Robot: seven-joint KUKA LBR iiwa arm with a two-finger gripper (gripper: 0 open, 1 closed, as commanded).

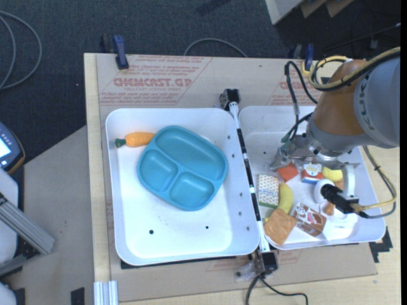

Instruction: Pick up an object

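Camera view: fingers (284,159) just above red block (288,172).

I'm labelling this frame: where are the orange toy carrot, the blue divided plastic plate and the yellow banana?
orange toy carrot (138,139), camera view, mid-body
blue divided plastic plate (166,152), camera view, large compartment
yellow banana (286,198), camera view, middle

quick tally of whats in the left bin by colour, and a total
blue: 1, the divided plate
orange: 1, the toy carrot at the plate's upper-left edge
total: 2 in the left bin
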